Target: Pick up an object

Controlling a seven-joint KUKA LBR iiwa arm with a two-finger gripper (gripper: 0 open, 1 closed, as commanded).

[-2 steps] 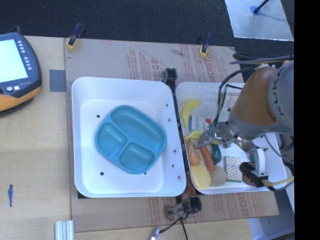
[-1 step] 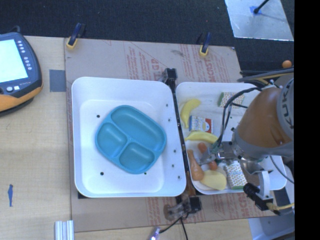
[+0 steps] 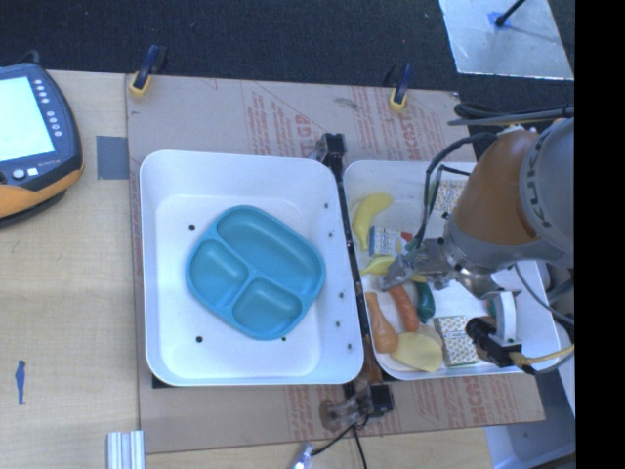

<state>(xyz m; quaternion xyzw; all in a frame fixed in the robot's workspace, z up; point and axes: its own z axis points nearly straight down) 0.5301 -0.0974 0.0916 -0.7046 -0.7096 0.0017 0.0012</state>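
Observation:
The right bin (image 3: 363, 179) holds several small items: a yellow banana (image 3: 368, 215), a small blue-and-white packet (image 3: 385, 241), an orange carrot (image 3: 382, 326), a red-orange piece (image 3: 404, 307), a dark green piece (image 3: 426, 301), a pale yellow wedge (image 3: 418, 352) and a speckled square block (image 3: 455, 339). My gripper (image 3: 402, 270) hangs low over the middle of this pile, just above the red-orange piece and beside the packet. The grey arm with its orange band (image 3: 493, 198) reaches in from the right and hides the bin's right half.
The left bin (image 3: 161, 262) holds a blue sectioned plate (image 3: 255, 271). A black clamp (image 3: 333, 149) sits between the bins at the back. A teach pendant (image 3: 29, 140) lies at the far left of the bench. Cables loop around the arm at the right.

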